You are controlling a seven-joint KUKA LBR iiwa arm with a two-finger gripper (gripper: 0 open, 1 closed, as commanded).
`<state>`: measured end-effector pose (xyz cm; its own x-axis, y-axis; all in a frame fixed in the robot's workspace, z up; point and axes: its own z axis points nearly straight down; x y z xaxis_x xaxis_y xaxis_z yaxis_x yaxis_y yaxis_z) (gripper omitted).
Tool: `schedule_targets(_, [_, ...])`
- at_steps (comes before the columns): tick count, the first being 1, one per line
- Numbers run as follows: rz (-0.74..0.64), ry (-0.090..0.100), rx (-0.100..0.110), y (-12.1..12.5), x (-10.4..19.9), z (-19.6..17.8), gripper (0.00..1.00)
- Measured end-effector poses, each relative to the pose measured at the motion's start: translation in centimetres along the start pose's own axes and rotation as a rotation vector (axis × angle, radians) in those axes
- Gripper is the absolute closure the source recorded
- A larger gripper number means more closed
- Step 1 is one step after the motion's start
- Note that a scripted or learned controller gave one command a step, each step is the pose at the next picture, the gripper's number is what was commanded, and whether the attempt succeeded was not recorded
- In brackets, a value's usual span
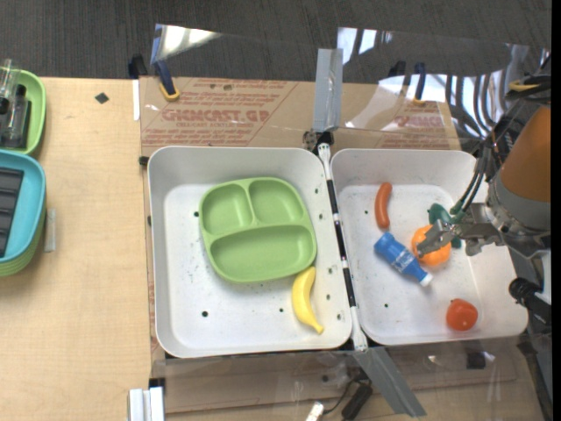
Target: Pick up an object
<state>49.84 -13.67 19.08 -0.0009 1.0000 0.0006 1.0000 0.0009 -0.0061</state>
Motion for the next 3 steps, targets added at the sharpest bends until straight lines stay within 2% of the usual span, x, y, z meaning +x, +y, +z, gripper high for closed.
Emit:
schedule_targets(1, [0.127,0.001,0.001,-2.2,3.1,9.1,0.00])
schedule_targets(2, [-0.485,0.001,-0.001,-2.1,4.2,10.1,0.00])
schedule_targets(3, [-0.748,-0.003,-0.004,-2.0,13.3,0.1,0.00])
